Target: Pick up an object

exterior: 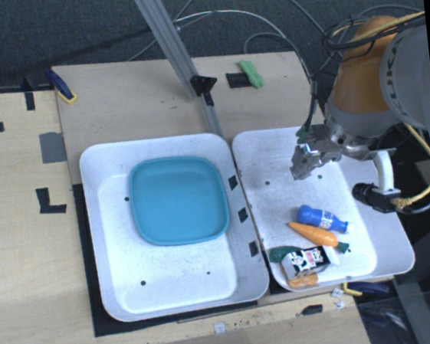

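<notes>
The grey metal pincer [305,161] hangs over the upper part of the right bin [274,153], a shallow white plastic tray with rounded corners and a scuffed, speckled floor. Whether the pincer is parted or closed, I cannot tell from this slant; nothing is visible in its grip. Above it sits the arm's glossy orange band [362,73], smooth and rounded, with black cables looping off behind.

Below the pincer and a touch to the right, well apart from it, lies a small blue bottle [322,218], cylindrical and shiny, tipped on its side. Just beside it, touching or nearly so, a tapered orange carrot [313,233] lies at the same slant, with a dark green end. Further down, near the bin's lower rim, a small black-and-white box [307,258] rests against a tan block [303,280].

Off to the pincer's left, the left bin [105,218] carries a square teal plate [178,199], smooth, matte, soft-cornered, lying flat.
</notes>
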